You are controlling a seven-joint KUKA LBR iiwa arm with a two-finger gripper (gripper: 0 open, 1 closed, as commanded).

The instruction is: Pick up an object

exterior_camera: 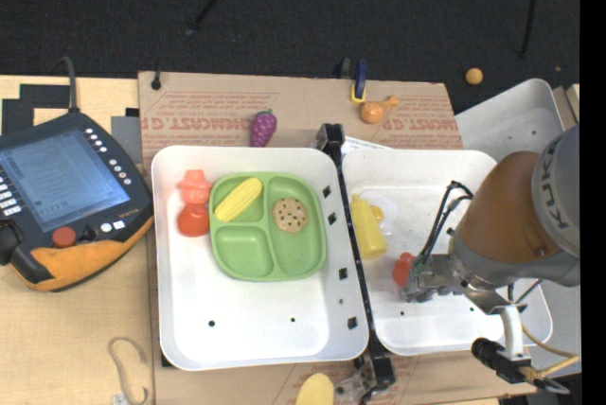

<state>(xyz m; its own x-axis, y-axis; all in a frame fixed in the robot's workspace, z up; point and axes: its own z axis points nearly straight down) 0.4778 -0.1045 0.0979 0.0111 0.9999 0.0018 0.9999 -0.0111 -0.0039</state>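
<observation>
Left bin (189, 337): centre-left of the frame; holds a green divided tray (268, 228) with a corn cob (236, 198) in its upper-left compartment and a cookie (290, 215) in its upper-right one, so each piece keeps its own well.
Red-orange toy (193, 204): on the bin floor, just beside the tray's left edge.
Right bin (417, 176): centre-right; the arm (516, 219) reaches in from the right edge and hides much of the floor.
Yellow bottle (367, 225): lying near the divider between the bins.
Red object (403, 269): likely pick target, on the bin floor at the gripper's left side.
Gripper (423, 285): low over the right bin, next to the red object; its fingers are masked by the wrist, so whether they are apart or closed cannot be told.
Stage (judged): descent or closing for a grasp; nothing seen lifted.
Outside the bins: purple grapes (263, 127) and an orange piece (375, 110) on the cardboard above.
</observation>
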